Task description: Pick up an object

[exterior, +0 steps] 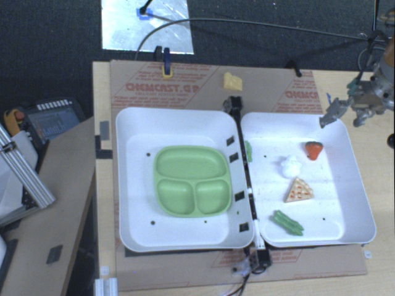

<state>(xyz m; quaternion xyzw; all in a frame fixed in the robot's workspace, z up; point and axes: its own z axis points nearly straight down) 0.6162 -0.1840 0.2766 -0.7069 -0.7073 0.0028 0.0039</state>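
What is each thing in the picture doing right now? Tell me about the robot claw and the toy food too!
gripper: above the right bin's far corner, fingers spread, holding nothing.
strawberry: lying in the right bin, untouched.
white lump: resting in the same bin.
waffle wedge: lying flat.
green pod: lying near the front.
green tray: flat in the left bin, nothing in its compartments.

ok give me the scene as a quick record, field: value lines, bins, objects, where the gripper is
left bin: white, holds a green divided tray
right bin: white, holds four loose items
items: red strawberry-like piece, small white lump, waffle-patterned wedge, green pod
gripper: above the right bin's far right corner, jaws open, nothing between them
off-bin: yellow piece on the board behind the bins
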